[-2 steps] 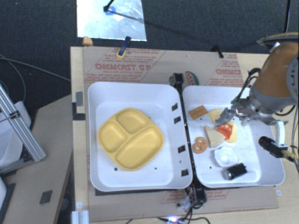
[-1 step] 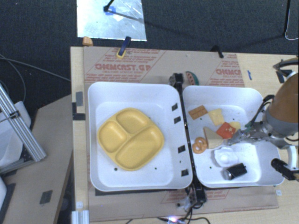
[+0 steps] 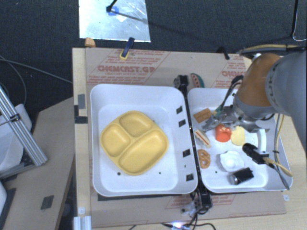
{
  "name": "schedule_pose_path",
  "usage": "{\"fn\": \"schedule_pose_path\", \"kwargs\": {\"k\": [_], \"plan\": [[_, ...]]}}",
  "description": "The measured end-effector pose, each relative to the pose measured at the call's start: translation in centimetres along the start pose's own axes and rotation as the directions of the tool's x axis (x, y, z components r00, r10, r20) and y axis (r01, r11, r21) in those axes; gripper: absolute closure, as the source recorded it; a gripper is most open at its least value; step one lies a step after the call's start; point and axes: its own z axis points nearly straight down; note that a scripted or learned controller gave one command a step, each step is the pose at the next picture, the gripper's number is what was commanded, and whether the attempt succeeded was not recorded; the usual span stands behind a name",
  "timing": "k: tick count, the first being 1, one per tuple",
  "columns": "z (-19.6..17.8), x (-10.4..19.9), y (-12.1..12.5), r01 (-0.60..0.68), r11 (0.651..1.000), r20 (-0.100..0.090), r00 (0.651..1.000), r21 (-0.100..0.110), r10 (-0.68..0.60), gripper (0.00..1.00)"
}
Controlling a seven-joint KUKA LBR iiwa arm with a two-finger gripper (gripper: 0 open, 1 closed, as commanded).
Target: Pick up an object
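Right bin (image 3: 225, 189): the nearer white tray under the arm. It holds all the loose pieces, so any pick has to come from here.
Black piece (image 3: 241, 175): lies alone by the near wall, well apart from the tool.
White lump (image 3: 230, 160): just behind it, sitting free.
Pretzel (image 3: 204, 158) and hot dog (image 3: 201, 138): lie along the left wall, which seems too close for an easy grasp.
Red-orange piece (image 3: 222, 133): mid-bin, just beside a yellow piece (image 3: 238, 136). I judge it the likeliest target, since it is nearest the tool.
Tool (image 3: 213, 123): low in the bin, just beside the red-orange piece. I cannot tell how far open it is, and nothing is visibly in its grip.
Tan block (image 3: 202, 115): near the far-left corner, close to the tool.
Left bin (image 3: 139, 87): holds only a yellow divided plate (image 3: 134, 140), away from the work.
Arm (image 3: 283, 87): leans in from the right over the far rim.
Table (image 3: 144, 66): its card-covered top carries both bins.
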Motion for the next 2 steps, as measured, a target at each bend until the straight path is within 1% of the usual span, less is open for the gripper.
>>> {"fn": "schedule_pose_path", "kwargs": {"k": [1,2], "plan": [[-1.0,-0.7,-0.3,-0.009,1.000,0.002,1.000,0.002,0.009,1.00],[0.1,-0.2,-3.6,-0.013,1.000,0.002,1.000,0.007,0.013,1.00]]}}
